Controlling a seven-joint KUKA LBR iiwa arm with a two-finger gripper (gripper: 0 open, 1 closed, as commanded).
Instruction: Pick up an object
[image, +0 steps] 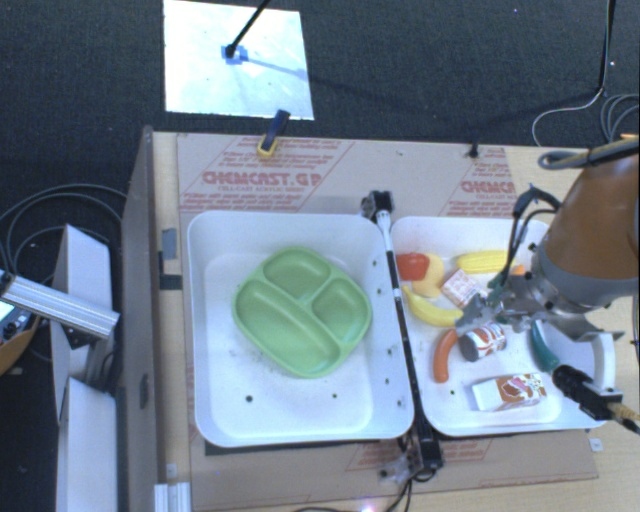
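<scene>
My gripper (492, 316) hangs low over the middle of the right bin (570, 425), with the grey and orange arm reaching in from the right. Just below it lies a small brown and white can (483, 342) on its side, very close to the gripper or touching it. A yellow banana (432, 309) and a small pink and white box (458, 287) lie just left of the gripper. An orange sausage-shaped toy (443, 356) rests left of the can. A white carton (510, 391) lies near the bin's front edge.
A red toy pepper (412, 265) and a yellow corn cob (481, 262) sit at the back of the right bin. A teal item (543, 347) lies partly under the wrist. The left bin (215, 400) bears a green divided plate (302, 311).
</scene>
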